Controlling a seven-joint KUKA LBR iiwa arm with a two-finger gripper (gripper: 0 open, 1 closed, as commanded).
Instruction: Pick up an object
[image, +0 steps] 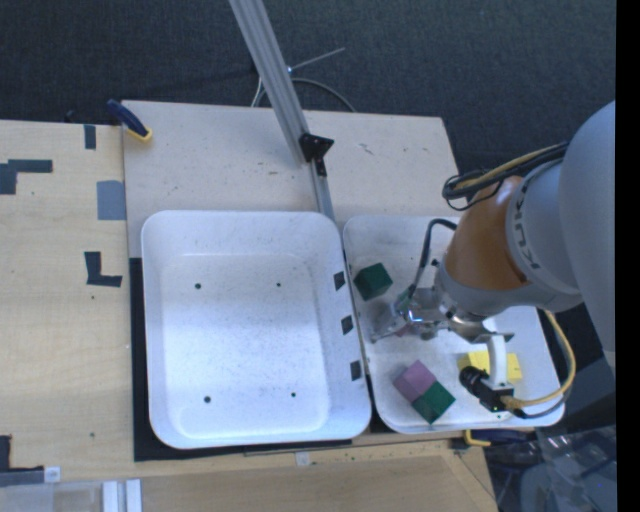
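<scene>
1. Claw (392, 322) sat low in the right bin (440, 232), near its left wall; fingers blurred, can't tell whether apart or together.
2. Nothing visibly held between them.
3. Nearest candidate: green cube (373, 281), just up and slightly left of the claw, close but apart.
4. Purple block (413, 379) lay below the claw, touching a dark green block (435, 402).
5. Yellow piece (494, 363) sat right, under the wrist.
6. Judgement: short shift toward the green cube looked like the easiest grab.
7. Left bin (240, 225) held no objects.
</scene>
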